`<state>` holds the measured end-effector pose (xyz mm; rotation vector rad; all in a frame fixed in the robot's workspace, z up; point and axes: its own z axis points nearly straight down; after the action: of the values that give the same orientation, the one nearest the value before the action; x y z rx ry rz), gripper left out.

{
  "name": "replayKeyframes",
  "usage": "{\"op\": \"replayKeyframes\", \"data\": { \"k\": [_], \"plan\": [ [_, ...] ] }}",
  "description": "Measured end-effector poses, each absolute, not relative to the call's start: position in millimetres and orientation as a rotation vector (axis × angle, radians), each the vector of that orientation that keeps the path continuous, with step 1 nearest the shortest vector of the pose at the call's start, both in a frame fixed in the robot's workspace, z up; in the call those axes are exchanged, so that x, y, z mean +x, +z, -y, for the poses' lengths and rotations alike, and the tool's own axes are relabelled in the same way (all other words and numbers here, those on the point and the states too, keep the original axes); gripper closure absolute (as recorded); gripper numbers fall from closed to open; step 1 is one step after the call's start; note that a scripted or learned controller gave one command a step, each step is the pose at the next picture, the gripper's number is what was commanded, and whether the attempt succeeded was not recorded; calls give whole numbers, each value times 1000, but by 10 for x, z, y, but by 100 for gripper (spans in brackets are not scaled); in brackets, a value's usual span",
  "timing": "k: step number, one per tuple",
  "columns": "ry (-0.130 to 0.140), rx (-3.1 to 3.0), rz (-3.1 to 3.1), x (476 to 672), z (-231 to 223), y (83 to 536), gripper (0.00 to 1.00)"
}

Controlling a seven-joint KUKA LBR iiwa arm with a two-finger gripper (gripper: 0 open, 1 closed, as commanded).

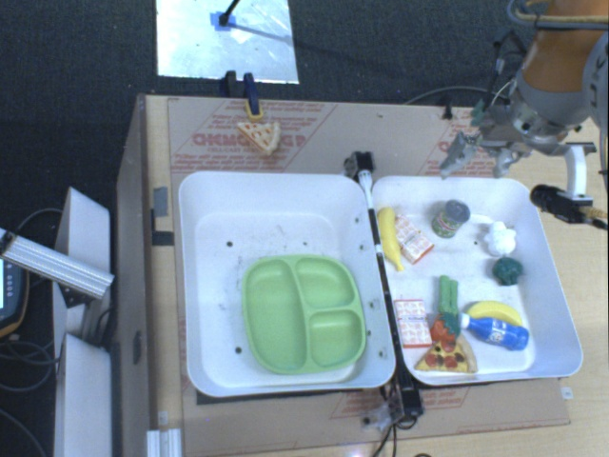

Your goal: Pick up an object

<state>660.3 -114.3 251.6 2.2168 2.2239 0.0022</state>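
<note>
Above the far right corner of the bench, the grey arm with its orange band reaches in, and its two-finger gripper (pixel 481 152) hangs over the back rim of the right shallow white bin (pixel 557 284) — nothing sits between its fingers, which look spread apart, though they are small and somewhat blurred.

The right bin holds all the loose things. Along its left wall lies a long yellow toy banana (pixel 386 237), with a small red-and-white patterned box (pixel 414 241) just beside it. Toward the back stands a short green-labelled tin can (pixel 450 219), the closest thing to the gripper but apart from it. To its right are a white lumpy toy (pixel 500 237) and, below that, a dark green rounded lump (pixel 507 270). In the middle is a green stalk-like vegetable toy (pixel 447 293); a second red-and-white box (pixel 412 318) lies near the left wall. At the front, a second, shorter yellow banana (pixel 495 310) touches a blue-and-white plastic bottle (pixel 499 332) lying on its side, and a triangular toy pizza slice (pixel 447 355) rests in the front corner.

The left white bin (pixel 209 217) bears a light green divided plastic tray (pixel 304 312) — three compartments, flat on the floor.
</note>
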Motion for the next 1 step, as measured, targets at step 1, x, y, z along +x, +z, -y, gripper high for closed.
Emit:
{"op": "replayKeyframes", "data": {
  "k": [1],
  "plan": [
    [1,2217,-2227,6628,577,1837,0]
  ]
}}
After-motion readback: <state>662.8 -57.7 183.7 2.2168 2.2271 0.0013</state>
